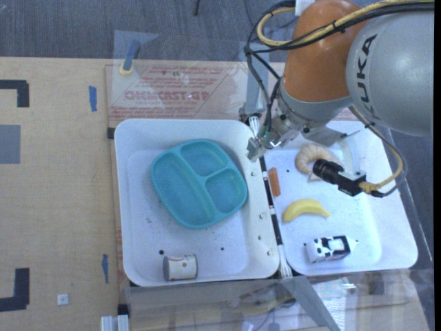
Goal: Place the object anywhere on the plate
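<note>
A light blue plate (200, 183) with three compartments lies in the middle of the left bin (128, 205), with nothing on it. My gripper (259, 145) hangs over the divide between the two bins, just right of the plate's upper right rim, under the orange wrist band. Nothing shows in its grasp. Right below it in the right bin (386, 226) lies a small orange stick (274, 182). A yellow banana (306, 210) lies lower in that bin, and a tan croissant-shaped piece (306, 158) sits to the gripper's right.
A black-and-white toy (328, 248) rests near the right bin's front edge. A small tan and red can (180, 266) lies on its side at the front of the left bin. A black cable connector (337, 174) hangs from the arm over the croissant-shaped piece.
</note>
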